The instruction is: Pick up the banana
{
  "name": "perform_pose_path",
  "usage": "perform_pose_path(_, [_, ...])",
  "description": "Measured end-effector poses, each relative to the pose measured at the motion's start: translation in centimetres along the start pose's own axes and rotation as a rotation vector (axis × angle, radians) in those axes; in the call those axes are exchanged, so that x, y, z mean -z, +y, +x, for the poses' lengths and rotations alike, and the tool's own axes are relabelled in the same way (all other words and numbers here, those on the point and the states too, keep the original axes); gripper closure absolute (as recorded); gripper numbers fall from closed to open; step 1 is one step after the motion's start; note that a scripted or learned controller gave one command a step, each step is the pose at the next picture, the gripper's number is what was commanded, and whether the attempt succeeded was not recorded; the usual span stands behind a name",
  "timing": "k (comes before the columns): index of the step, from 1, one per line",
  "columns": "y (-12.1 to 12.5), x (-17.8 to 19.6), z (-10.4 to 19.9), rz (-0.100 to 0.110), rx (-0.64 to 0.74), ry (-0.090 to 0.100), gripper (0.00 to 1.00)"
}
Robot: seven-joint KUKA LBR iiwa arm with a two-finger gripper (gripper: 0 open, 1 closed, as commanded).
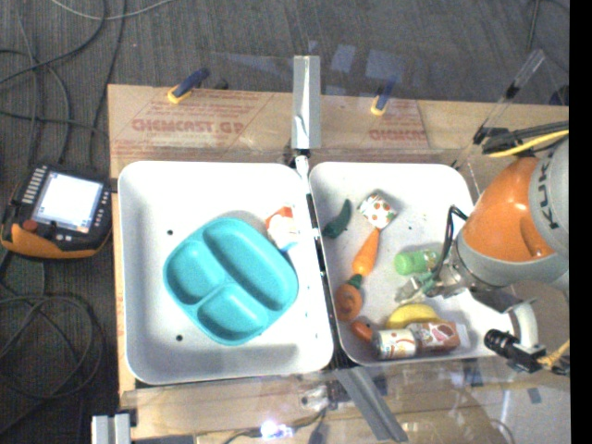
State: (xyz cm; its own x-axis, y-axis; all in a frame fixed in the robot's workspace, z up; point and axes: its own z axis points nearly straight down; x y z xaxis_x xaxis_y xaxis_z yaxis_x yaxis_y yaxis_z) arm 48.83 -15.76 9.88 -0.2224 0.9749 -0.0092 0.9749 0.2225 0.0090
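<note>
Banana (413, 315) lies low in the right bin (421, 176), near the front wall, touching the bottle (418, 339) just below it. Tool (427, 285) sits just above the banana beside the green cup (413, 262); whether it is released or clenched, cannot tell. Carrot (365, 251) and other toys crowd the bin's left side. Left bin (139, 248) carries a blue divided plate (231, 277) mid-floor, with bare floor along its rim.

The yellow curved banana (413, 315) lies hemmed between a labelled bottle lying on its side (418, 339) and the two-finger gripper (421, 286); open white floor shows left of the orange carrot (365, 252).
</note>
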Motion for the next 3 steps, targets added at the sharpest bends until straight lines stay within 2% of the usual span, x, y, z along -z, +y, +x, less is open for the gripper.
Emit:
perform_pose_path(1, [-0.03, -0.03, 0.01, 0.001, 0.000, 0.000, 0.00])
perform_pose_path(2, [-0.19, -0.95, -0.32, 0.002, 0.030, 0.005, 0.00])
perform_pose_path(3, [0.00, 0.00, -0.46, -0.002, 0.031, 0.002, 1.00])
